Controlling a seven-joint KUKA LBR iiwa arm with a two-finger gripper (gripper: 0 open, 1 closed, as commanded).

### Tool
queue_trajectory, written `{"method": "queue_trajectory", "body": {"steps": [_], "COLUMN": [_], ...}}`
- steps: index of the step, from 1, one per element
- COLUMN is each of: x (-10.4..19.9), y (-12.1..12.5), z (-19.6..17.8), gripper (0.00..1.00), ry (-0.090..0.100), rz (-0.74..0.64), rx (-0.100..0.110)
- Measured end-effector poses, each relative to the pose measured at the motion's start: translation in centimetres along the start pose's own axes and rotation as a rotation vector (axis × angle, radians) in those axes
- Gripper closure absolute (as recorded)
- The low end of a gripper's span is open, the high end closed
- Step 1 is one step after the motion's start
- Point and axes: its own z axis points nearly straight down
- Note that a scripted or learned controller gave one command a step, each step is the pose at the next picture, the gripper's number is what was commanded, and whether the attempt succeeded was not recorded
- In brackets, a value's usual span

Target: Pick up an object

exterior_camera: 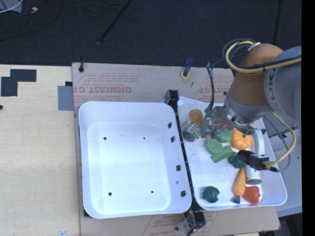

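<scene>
Loads of toys crowd right bin (pixel 275 198); my claw (pixel 215 123) sits low over green waffle thing (pixel 214 145) near small can (pixel 192 130). Can't tell claw state. Best go straight down, avoid neighbours.
</scene>
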Motion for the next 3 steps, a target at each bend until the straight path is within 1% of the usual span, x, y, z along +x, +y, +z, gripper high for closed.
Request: {"method": "queue_trajectory", "body": {"steps": [1,2,3], "x": [2.4,-4.2,7.2], "y": [-3.0,-10.3,-2.4], "z": [0.6,4.9,0.4], "gripper": [1.0,1.0,1.0], "ry": [0.001,0.0,0.004], "rz": [0.005,0.016,-0.006], "rx": [0.017,0.023,0.006]}}
